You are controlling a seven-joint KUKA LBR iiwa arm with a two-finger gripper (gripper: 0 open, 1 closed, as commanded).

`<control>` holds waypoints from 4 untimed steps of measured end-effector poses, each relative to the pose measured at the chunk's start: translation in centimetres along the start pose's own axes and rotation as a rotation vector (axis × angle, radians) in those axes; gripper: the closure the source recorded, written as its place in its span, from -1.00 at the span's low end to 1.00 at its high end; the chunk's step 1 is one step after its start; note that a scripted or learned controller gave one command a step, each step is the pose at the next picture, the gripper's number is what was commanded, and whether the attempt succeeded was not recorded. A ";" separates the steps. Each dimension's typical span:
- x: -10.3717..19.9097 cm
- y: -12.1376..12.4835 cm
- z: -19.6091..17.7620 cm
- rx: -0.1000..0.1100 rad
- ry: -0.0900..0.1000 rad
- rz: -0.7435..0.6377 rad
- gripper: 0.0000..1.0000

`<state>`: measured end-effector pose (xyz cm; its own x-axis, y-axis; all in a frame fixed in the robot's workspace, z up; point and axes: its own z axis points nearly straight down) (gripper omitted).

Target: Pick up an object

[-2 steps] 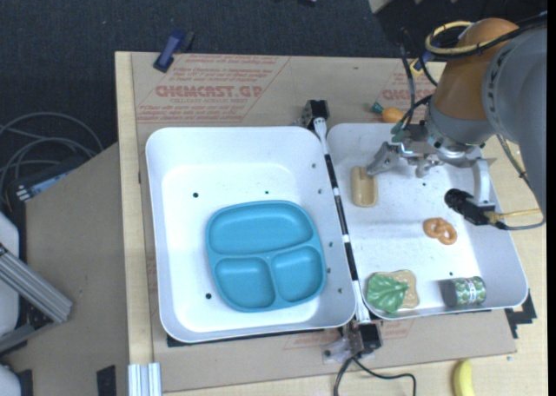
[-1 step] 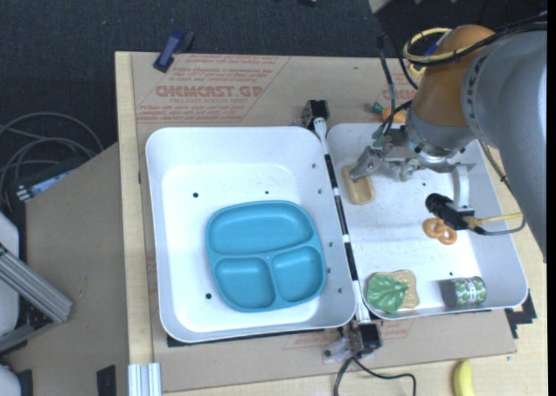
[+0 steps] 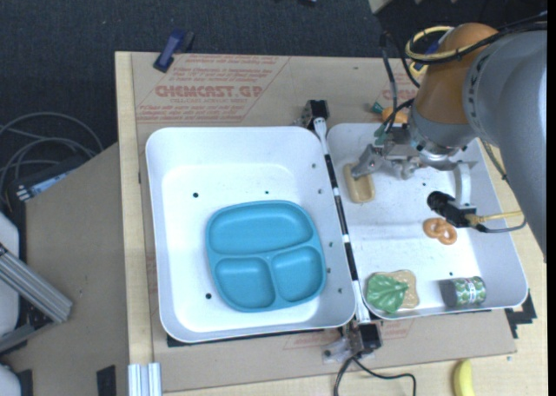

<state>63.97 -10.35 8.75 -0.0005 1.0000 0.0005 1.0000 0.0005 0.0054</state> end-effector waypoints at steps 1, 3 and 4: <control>0.1 -0.6 0.0 0.000 -0.001 0.001 -1.00; 1.2 -4.0 -0.2 0.002 -0.001 0.001 -1.00; 0.8 -1.7 -0.1 -0.002 -0.001 -0.001 -1.00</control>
